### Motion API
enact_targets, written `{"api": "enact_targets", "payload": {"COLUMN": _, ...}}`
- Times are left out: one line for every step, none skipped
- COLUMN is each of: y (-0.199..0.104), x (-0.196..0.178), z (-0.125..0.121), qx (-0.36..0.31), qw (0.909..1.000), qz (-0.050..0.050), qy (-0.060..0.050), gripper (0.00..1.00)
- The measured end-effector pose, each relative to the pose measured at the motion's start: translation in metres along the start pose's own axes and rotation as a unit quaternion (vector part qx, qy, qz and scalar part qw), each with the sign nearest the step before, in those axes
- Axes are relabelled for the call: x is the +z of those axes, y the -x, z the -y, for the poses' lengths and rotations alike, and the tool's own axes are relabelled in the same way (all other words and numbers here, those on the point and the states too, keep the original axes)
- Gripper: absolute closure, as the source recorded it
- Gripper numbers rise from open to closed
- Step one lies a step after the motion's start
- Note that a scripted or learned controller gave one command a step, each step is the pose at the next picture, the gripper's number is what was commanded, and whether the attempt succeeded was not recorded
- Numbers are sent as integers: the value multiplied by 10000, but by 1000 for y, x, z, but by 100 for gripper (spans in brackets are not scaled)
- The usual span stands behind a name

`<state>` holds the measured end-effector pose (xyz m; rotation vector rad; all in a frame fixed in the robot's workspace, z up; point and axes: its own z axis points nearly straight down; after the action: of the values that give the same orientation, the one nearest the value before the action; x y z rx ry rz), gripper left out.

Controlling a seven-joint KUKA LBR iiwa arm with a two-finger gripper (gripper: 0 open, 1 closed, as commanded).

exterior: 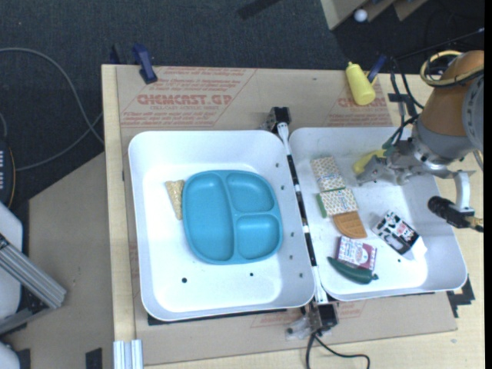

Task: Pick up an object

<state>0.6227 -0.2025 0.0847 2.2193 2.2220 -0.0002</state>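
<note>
End effector [377, 165] hovers in the right bin's [446, 279] upper area, grip state I cannot tell, nearest the patterned cracker [328, 172] just beside it, so descend squarely and close centred.

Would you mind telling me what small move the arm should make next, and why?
Probably shift the gripper toward the bench's front and lower it over the patterned cards: it hovers at the right bin's back edge, nothing visibly held.

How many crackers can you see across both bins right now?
4: one in the left bin, tucked under the blue plate at; three in the right bin, at and. More may be hidden.
</note>
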Motion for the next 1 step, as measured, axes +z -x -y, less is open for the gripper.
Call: {"api": "enact_targets", "payload": {"y": -68, "x": 2, "z": -41, "qx": 16, "qw": 10000, "qz": -20, "qy": -76, "gripper": 0}}
